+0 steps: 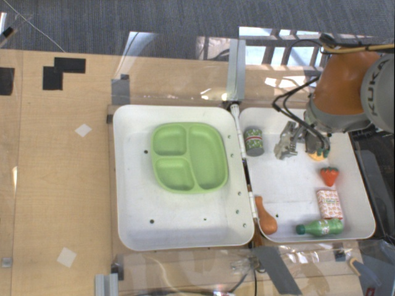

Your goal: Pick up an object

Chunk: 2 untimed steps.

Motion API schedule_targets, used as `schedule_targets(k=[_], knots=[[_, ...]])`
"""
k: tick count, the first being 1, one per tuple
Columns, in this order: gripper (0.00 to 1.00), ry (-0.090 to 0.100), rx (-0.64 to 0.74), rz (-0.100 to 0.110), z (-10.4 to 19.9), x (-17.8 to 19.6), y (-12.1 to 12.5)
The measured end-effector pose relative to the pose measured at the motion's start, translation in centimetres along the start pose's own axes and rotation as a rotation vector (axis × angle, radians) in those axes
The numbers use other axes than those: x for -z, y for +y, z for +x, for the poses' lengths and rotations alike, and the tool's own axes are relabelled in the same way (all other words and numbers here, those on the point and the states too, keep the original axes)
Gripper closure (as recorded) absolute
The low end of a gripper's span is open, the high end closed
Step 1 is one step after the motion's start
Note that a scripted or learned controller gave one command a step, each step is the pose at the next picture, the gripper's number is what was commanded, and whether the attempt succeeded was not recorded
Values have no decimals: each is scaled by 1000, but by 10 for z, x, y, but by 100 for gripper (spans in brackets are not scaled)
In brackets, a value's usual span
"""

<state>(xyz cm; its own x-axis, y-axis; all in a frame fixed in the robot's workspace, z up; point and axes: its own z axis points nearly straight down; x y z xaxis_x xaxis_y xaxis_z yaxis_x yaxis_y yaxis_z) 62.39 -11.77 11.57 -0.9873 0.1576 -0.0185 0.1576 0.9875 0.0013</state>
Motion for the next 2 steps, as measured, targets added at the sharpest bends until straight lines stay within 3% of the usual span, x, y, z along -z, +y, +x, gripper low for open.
schedule_targets(k=[1, 2], knots=[[100, 4, 122, 6, 72, -23, -101], [100, 6, 556, -3, 127, 76, 17]])
